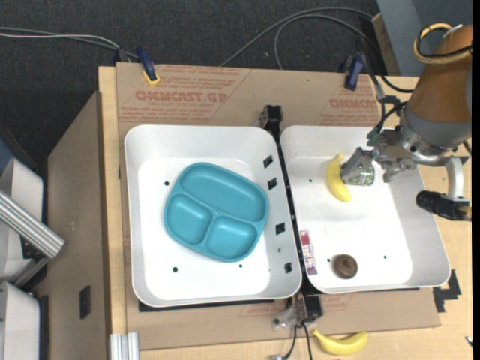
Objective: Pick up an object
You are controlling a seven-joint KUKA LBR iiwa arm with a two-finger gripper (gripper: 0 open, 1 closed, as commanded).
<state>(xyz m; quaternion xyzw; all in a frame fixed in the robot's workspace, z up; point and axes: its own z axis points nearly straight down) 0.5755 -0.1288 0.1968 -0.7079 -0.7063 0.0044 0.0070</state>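
A yellow banana (pixel 337 181) lies in the upper left part of the right bin (pixel 405 238). My gripper (pixel 359 171) hangs low over that bin, right beside the banana's right side and seemingly touching it. Its tip looks silver and greenish and is partly hidden by the wrist. A small brown round object (pixel 344 265) rests near the right bin's front. A thin red and white packet (pixel 306 248) lies along that bin's left wall.
The left bin (pixel 142 201) holds a teal divided plate (pixel 216 211). A second banana (pixel 342 341) lies outside the bins at the bench's front edge. Black clips (pixel 271 116) join the bins along the middle. Cables run behind the bench.
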